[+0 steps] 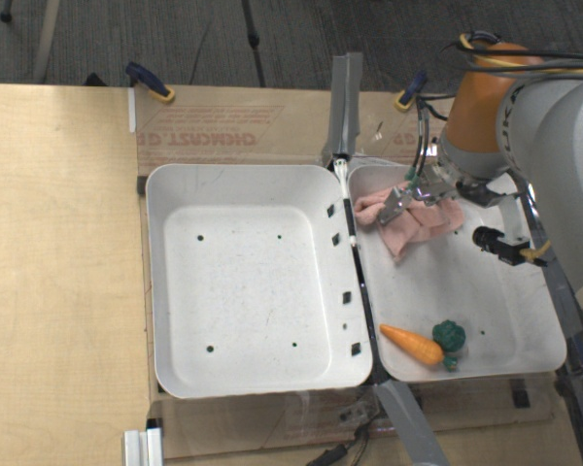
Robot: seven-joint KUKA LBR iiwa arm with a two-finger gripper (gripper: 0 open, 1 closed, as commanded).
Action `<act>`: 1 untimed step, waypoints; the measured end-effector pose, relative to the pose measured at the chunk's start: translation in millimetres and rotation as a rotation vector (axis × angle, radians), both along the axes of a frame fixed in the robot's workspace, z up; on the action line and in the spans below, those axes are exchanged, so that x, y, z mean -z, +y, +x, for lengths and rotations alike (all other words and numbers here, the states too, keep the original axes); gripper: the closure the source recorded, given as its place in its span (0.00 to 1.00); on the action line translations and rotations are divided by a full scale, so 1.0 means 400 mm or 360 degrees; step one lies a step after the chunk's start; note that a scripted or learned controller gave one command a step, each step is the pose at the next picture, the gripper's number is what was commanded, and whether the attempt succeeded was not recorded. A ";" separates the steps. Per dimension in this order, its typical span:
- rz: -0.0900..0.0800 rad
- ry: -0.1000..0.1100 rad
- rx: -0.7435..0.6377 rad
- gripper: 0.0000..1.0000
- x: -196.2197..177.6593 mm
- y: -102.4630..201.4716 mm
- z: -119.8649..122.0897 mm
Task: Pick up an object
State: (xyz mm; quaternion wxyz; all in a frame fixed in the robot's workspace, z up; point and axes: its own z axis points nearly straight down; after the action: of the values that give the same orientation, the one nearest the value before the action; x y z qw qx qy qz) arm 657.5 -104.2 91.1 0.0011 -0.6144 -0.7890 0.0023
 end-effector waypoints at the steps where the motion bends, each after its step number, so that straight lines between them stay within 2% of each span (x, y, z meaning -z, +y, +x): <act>1: 0.0002 -0.0005 0.0304 0.00 -0.001 0.011 -0.148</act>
State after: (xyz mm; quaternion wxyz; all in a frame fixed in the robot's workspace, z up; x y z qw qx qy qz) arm 598.2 -99.6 91.4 0.0004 -0.6869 -0.7268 0.0009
